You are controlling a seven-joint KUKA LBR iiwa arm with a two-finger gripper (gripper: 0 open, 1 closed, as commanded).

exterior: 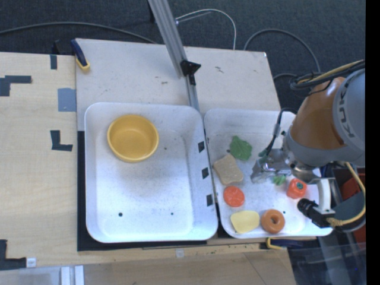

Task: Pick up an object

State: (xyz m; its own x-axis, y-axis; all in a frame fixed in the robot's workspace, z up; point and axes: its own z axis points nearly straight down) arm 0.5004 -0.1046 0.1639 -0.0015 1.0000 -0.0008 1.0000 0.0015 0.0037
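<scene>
The right bin (249,120) holds several small items: a green leafy piece (240,148), a tan block (228,170), a red-orange round piece (234,196), a pale yellow piece (244,221), a brown ring-shaped donut (272,221) and an orange-red piece (296,187). My gripper (264,172) hangs low over the right half of this bin, just right of the tan block and below the green piece. A small green bit (278,180) shows beside its tip. The arm's grey and orange wrist covers the bin's right edge.
The left bin (95,177) contains a yellow bowl (132,137) at its upper left. A slanted metal pole (169,28) runs down from the top to the bins' shared edge. Cables lie on the dark floor behind the bench.
</scene>
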